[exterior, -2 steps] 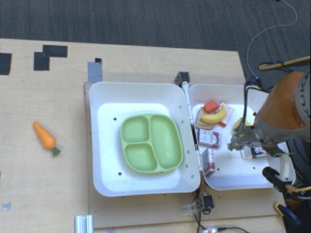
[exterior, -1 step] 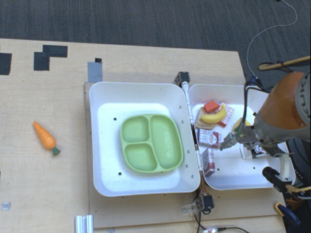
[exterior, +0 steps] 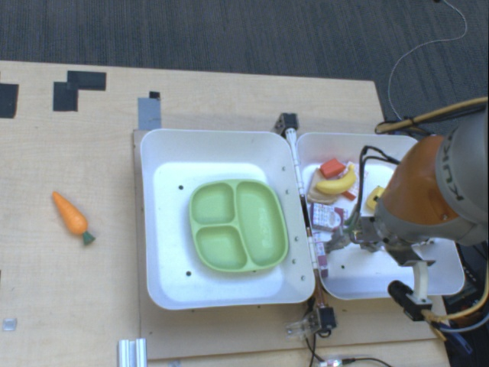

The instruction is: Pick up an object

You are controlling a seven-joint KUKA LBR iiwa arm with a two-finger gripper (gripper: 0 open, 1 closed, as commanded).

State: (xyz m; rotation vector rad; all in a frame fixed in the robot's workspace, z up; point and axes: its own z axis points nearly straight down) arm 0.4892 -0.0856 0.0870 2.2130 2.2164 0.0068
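Note:
The right bin (exterior: 451, 277) holds a yellow banana (exterior: 336, 183) with a red block (exterior: 333, 167) just behind it. A white and pink packet (exterior: 326, 216) lies below them near the bin's left wall. A small yellow piece (exterior: 374, 199) peeks out beside the arm. My gripper (exterior: 341, 235) hangs low over the left part of this bin, just below and right of the packet. The grey arm with its orange band (exterior: 416, 186) covers the bin's middle and right.
The left bin (exterior: 164, 205) carries a green divided plate (exterior: 237, 224). A toy carrot (exterior: 71, 215) lies on the wooden bench far to the left. Cables and a clamp (exterior: 317, 323) sit at the front edge between the bins.

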